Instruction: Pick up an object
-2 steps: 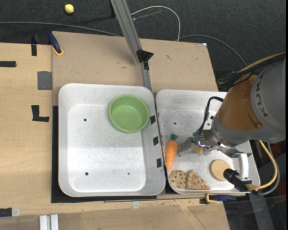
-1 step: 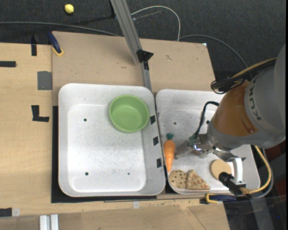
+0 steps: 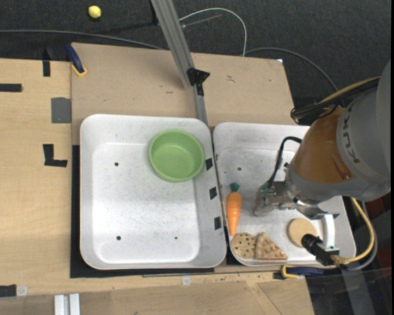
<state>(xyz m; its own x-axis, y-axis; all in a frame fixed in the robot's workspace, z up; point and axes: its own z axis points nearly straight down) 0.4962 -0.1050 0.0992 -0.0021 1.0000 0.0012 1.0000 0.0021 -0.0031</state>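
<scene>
Reaching into the right bin (image 3: 249, 136), your claw (image 3: 266, 202) hovers near the carrot (image 3: 233, 212); whether it is open cannot be told; next, centre over the carrot and descend

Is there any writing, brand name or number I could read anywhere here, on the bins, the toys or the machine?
None: no readable word, number or brand shows.
Left white bin and right white bin: only dark specks and small black dots, no letters.
Green bowl, carrot, cookie, pizza slice: plain.
Arm and tool: any label is too blurred to make out.
Black tape pieces on the bench form shapes, not text.
</scene>
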